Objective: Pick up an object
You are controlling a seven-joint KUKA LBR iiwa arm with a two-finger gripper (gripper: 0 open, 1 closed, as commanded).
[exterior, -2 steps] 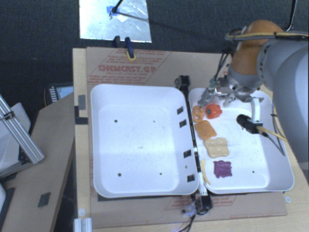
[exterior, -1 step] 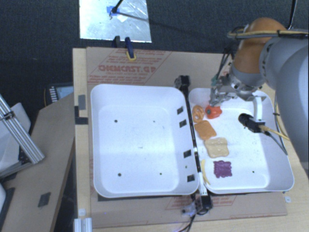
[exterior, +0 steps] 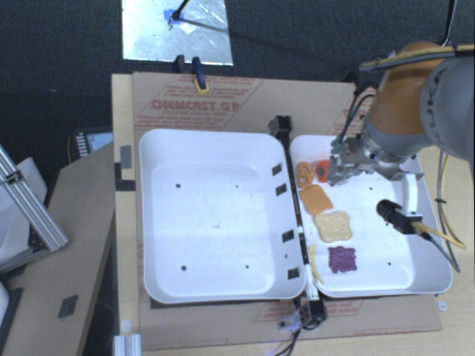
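Note:
The right bin [exterior: 427, 269] holds several small food-like items along its left side: a pretzel [exterior: 304, 173], a red-orange piece [exterior: 321, 171], an orange slab [exterior: 315, 198], a pale toast slice [exterior: 334, 226] and a purple cluster [exterior: 342, 259]. A thin yellow strip [exterior: 312, 262] lies near the left wall. My gripper [exterior: 338, 170] hangs low at the bin's upper left, right beside the red-orange piece and pretzel. The wrist hides its fingertips, and I cannot tell whether anything is between them.
The left bin [exterior: 148, 199] sits beside the right one, with a black divider rail [exterior: 292, 199] between them. The grey and orange arm [exterior: 415, 102] covers the right bin's upper right. A cardboard sheet [exterior: 200, 99] lies under both bins.

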